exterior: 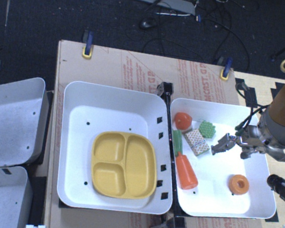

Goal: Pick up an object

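Camera view is being filled by a desk [118,65] on which two shallow white bins are lying side by side. Nearest, along the lower part of the left bin [72,127], a yellow divided tray [124,164] is being carried. In the right bin [256,206], an orange ring [238,184] is lying near the lower right corner, well apart from the rest. An orange carrot-like piece [186,173] is resting against the left wall, with a green stick [177,141] just above it along the same wall. A patterned block [196,142] is lying just beside them, a green knobbly ball [206,129] is sitting behind it, and a red tomato-like ball [182,120] is lying farthest back. The gripper [221,144] is being held over the bin's middle, just to the right of the block; whether the fingers are open or closed cannot be told. Nothing is being seen between them.
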`<action>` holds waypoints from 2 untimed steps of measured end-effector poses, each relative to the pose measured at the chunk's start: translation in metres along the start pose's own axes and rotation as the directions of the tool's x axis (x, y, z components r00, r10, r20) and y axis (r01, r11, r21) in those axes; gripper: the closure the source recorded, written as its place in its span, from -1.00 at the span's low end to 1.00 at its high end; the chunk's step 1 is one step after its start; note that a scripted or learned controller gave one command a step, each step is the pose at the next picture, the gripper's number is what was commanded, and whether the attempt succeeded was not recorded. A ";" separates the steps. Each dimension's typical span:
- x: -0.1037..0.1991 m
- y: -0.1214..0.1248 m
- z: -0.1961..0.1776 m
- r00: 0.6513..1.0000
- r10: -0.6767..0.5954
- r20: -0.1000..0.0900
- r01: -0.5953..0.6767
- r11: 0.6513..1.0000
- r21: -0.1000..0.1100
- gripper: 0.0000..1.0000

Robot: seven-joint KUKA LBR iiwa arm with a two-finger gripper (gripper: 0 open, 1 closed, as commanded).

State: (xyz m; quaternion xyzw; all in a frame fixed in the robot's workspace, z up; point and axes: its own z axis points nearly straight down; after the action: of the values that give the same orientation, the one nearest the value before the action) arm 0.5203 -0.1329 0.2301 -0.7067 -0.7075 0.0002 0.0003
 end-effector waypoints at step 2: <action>-0.011 -0.001 0.108 1.000 0.003 -0.001 -0.003 1.000 0.005 -1.00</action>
State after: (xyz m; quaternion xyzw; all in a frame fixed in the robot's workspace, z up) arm 0.5197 -0.1440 0.1219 -0.7077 -0.7065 0.0015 0.0023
